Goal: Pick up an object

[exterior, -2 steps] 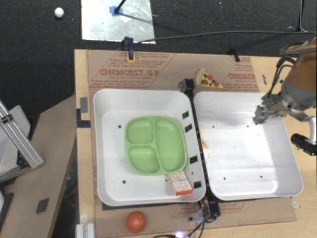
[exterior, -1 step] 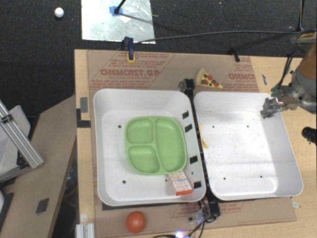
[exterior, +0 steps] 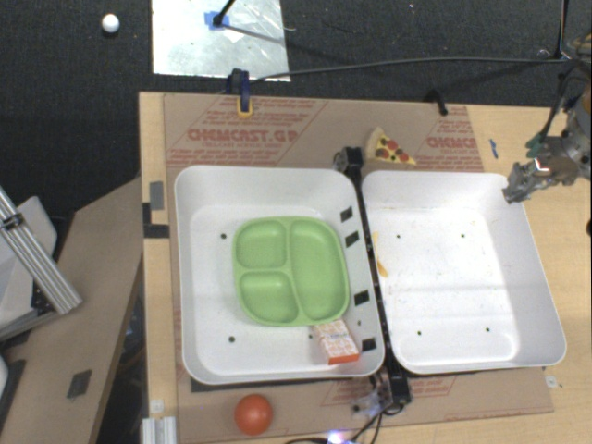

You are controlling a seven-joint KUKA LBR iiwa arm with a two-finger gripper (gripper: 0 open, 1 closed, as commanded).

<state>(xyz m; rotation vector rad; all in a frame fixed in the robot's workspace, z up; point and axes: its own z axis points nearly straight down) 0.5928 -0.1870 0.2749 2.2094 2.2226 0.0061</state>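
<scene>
Far left, saw an aluminium rail [exterior: 37,257] slanting off the bench edge, and a small white ball [exterior: 111,23] on the dark ground above it. Next, noted a foil sheet [exterior: 217,26] at the top, with a blue clamp [exterior: 240,89] just below it, gripping the edge of a cardboard sheet [exterior: 250,135]. Read red print on that cardboard as "CHEMCAST GP", repeated in part towards the right; could not make out the smaller lines beneath.

Found the left bin [exterior: 185,248] holding a green divided plate [exterior: 289,269] lying flat near its middle, and a small orange-and-white box [exterior: 335,342] just beside the plate's near right corner, against the bin's front wall. Could not read the print on the box, too small. Spotted a red-orange ball [exterior: 253,413] outside the bin, on the bench in front of it.

Past the seam, noted a toy pizza slice [exterior: 388,148] on the cardboard behind the right bin [exterior: 462,276].

Far right, saw the gripper [exterior: 520,185] reaching in from the edge, hanging at the right bin's far right corner, well apart from plate and box. Could not tell whether open or closed; saw nothing held.
</scene>
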